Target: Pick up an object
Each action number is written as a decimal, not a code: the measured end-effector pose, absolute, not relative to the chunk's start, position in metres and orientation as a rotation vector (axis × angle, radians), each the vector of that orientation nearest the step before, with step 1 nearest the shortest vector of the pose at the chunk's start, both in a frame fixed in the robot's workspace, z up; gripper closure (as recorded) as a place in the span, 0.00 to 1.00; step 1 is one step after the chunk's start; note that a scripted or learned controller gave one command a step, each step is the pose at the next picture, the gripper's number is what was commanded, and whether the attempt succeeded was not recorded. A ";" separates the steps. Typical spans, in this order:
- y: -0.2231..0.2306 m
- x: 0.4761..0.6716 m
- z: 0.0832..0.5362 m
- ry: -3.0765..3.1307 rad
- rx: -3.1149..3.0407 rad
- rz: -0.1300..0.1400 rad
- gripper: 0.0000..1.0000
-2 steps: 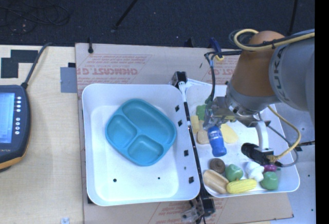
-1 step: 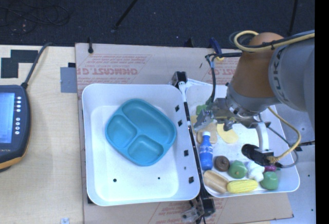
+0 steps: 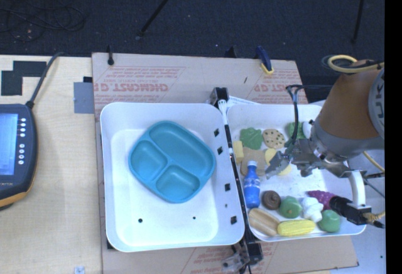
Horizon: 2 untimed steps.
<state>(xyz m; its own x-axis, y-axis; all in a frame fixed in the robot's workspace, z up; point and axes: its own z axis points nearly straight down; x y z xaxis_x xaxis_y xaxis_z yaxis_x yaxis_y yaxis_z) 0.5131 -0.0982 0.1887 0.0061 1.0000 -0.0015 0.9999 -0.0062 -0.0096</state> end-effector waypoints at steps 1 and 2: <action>-0.110 0.487 0.099 -2.222 -2.232 0.004 0.00; -0.117 0.488 0.089 -2.219 -2.227 0.002 0.00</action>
